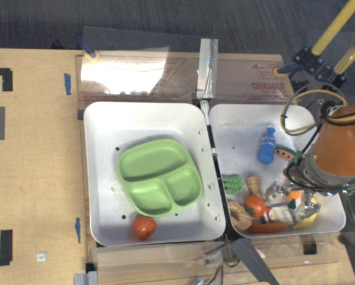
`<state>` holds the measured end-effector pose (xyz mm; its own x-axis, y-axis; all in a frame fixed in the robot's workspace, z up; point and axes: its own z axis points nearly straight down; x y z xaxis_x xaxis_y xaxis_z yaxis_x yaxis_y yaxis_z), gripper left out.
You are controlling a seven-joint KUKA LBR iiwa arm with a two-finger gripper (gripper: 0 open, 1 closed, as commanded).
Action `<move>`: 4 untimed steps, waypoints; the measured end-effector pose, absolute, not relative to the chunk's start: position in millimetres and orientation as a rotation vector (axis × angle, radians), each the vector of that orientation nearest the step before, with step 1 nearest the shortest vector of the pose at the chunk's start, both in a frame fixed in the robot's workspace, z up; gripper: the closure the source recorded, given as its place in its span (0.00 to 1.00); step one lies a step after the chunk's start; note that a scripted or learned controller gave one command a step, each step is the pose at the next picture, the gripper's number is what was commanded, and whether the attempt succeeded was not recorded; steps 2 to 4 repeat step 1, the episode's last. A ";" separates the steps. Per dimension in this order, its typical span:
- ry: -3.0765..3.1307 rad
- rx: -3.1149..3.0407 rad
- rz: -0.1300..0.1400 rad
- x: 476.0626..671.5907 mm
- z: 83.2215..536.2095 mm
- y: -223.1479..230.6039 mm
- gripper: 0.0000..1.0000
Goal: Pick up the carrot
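Note:
The carrot [282,154] is a short orange piece with a green end, lying in the right bin [237,126] just right of a blue bottle [266,146]; black cables partly cover its green end. My gripper [294,198] is low over the pile of toys at the bin's front right, below the carrot and apart from it. It is open, with its metal fingers [276,190] spread over a small orange and green item. Nothing is held between them.
The pile holds a red tomato [256,206], a tan piece [254,186], a green item [233,184] and a yellow piece [308,220]. The left bin [100,159] holds a green divided plate [159,176] and a red fruit [144,226].

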<state>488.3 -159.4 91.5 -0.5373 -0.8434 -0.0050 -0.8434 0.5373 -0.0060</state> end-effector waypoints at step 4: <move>2.735 -1.506 -0.011 492.7 103.8 -156.0 1.00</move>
